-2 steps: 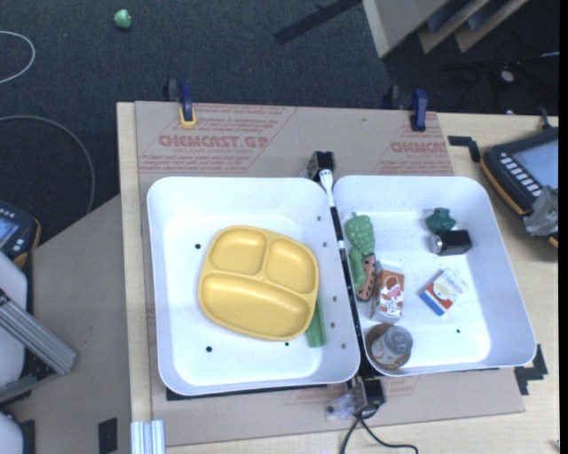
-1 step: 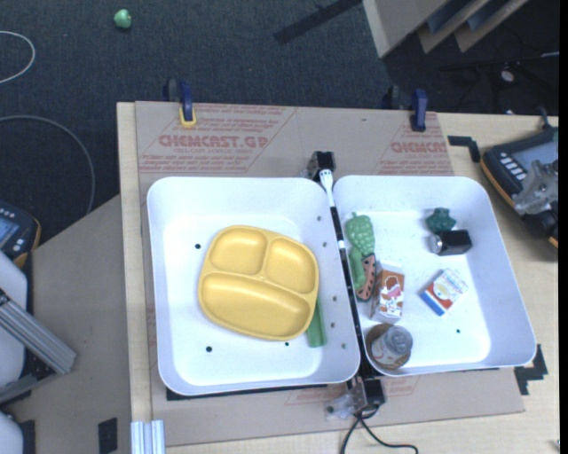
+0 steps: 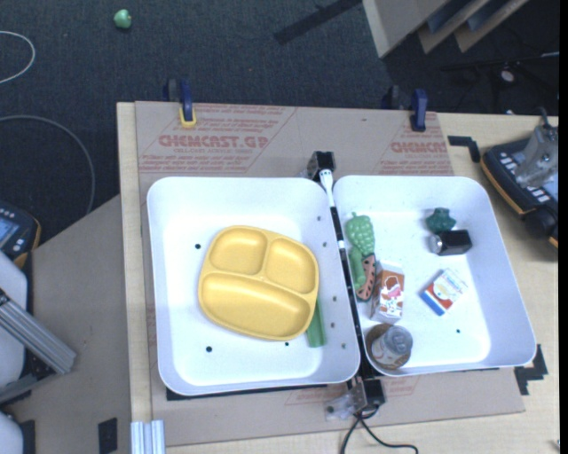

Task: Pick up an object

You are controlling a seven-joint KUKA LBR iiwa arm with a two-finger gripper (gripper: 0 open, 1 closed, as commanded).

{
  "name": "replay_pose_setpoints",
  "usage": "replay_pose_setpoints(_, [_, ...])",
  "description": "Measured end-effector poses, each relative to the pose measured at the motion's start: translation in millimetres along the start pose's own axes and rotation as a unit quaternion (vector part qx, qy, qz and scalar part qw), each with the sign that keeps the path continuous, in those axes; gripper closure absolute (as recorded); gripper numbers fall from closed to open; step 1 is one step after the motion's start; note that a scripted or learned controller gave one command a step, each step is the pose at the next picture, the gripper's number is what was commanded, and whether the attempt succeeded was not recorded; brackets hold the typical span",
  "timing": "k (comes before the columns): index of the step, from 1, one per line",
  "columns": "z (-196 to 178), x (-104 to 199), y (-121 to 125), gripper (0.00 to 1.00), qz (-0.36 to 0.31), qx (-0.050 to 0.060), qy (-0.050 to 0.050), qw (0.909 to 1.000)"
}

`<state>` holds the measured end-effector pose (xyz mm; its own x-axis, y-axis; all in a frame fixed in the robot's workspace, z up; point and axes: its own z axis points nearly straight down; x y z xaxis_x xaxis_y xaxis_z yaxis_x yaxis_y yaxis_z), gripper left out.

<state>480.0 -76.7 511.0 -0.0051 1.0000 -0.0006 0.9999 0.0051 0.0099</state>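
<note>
On the dark floor at the far left, toward 11 o'clock of the scene, lies a small green ball (image 3: 122, 17). A brown board (image 3: 222, 133) printed with red lettering lies under both bins, with a blue clamp (image 3: 185, 96) on its far edge at the left. The left bin (image 3: 169, 266) holds a yellow divided plate (image 3: 257, 282) at its middle, with three compartments facing up. A green stick (image 3: 316, 326) lies against the plate's rim at about 4 o'clock. The things to pick from lie mostly in the right bin (image 3: 501, 275). A bumpy green toy (image 3: 359, 234) lies along the bin's left wall at 10 o'clock. Just below it sits a brown and orange patterned piece (image 3: 366, 277), touching a small printed carton (image 3: 389, 294). A round metal tin (image 3: 390, 346) sits at 7 o'clock against the near rim. Near the bin's centre lies a blue, white and orange box (image 3: 444, 291). Toward 12 o'clock from that box sits a black block (image 3: 453, 241), with a dark green lump (image 3: 438, 219) touching its far side. A second blue clamp (image 3: 418, 105) grips the board beyond this bin. A yellow and black device (image 3: 524, 173) sits off the bin at 2 o'clock.
</note>
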Motion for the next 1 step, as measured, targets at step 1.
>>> replay_pose_setpoints(1, [77.4, -27.5, -2.1, 1.00, 0.004, 0.009, 0.000, 1.0000])
